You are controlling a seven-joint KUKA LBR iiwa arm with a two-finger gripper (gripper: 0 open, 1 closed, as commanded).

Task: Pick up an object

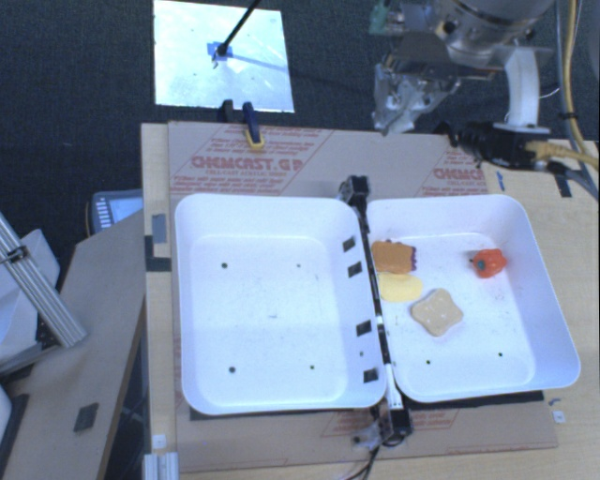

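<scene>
Hovering tool (398, 105) above right bin (525, 225)

I see the arm (487, 23) cut off by the top edge above the right bin (544, 319), so I can't see its upper part. The gripper (398, 98) behind that bin is blurred; I can't make out its tips.

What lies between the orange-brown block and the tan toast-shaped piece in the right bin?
A flat yellow piece lies between the orange-brown block and the tan toast-shaped piece.
</scene>
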